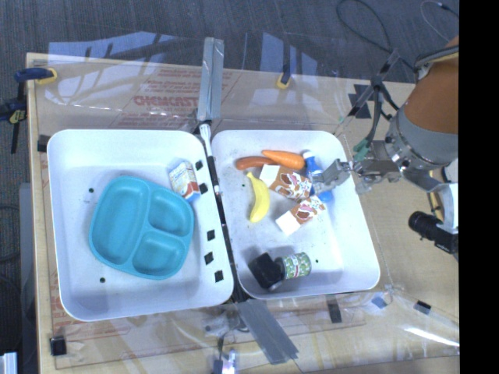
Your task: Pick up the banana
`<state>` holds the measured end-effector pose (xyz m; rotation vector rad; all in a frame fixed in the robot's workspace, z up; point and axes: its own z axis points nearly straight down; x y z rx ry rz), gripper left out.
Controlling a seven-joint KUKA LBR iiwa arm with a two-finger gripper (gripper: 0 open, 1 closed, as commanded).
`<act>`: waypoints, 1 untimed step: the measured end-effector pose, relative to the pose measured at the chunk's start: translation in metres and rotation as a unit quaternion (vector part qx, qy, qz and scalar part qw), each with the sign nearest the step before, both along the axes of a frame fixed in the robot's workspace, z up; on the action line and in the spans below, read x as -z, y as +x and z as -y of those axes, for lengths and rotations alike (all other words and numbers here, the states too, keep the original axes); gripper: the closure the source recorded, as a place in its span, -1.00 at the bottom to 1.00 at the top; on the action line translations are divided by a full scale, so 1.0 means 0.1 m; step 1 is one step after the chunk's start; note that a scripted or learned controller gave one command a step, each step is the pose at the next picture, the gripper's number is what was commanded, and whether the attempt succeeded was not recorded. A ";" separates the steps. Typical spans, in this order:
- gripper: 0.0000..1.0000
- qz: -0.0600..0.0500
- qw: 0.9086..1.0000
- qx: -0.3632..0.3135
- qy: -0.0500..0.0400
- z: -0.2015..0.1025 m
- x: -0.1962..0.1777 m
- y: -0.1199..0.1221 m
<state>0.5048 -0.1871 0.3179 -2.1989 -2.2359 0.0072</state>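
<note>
The yellow banana (pixel 259 199) lies in the right bin (pixel 360 244), left of centre, its length running roughly front to back. My gripper (pixel 330 173) hovers at the bin's right side, over the cluster of packets, about a hand's width right of the banana and not touching it. The arm with its orange band (pixel 437 92) comes in from the right edge.
Around the banana lie a red sausage (pixel 249 163), an orange carrot (pixel 284 159), a blue bottle (pixel 313 163), patterned packets (pixel 295 185), a white block (pixel 287 223) and a dark jar (pixel 281 268). The left bin (pixel 70 287) holds a blue divided plate (pixel 143 227) and a small carton (pixel 184 179).
</note>
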 end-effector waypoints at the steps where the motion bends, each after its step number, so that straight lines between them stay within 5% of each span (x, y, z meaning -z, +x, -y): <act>1: -1.00 -0.003 0.996 -0.093 0.001 -0.68 0.82 0.36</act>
